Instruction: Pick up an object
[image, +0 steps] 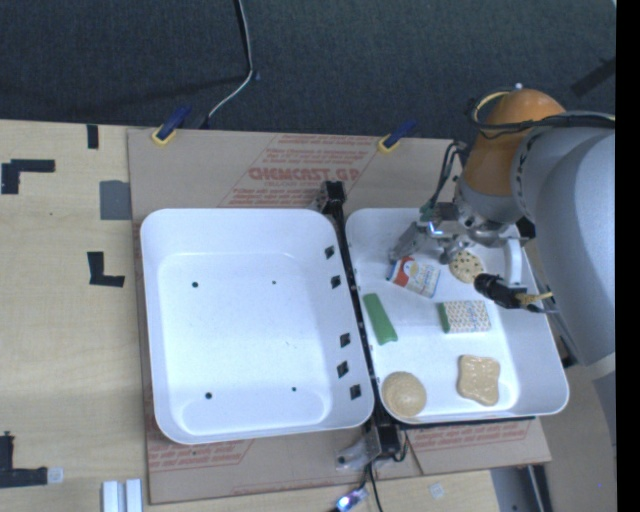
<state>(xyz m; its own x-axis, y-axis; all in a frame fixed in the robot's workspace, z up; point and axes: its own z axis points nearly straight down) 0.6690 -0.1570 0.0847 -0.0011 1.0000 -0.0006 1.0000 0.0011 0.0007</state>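
My gripper hangs low over the back part of the right bin. It sits just above and behind a small red and white packet that lies on the bin floor. A round speckled cookie lies just to the gripper's right. In front of them lie a green block and a dotted white sponge with a green edge. A round tan bun and a tan toast-shaped piece rest near the bin's front wall. Nothing is seen lifted off the floor.
The left bin stands beside the right one, with black clips along the shared wall. The grey arm and its orange band cover the right bin's back right corner. Both bins rest on a cardboard sheet.
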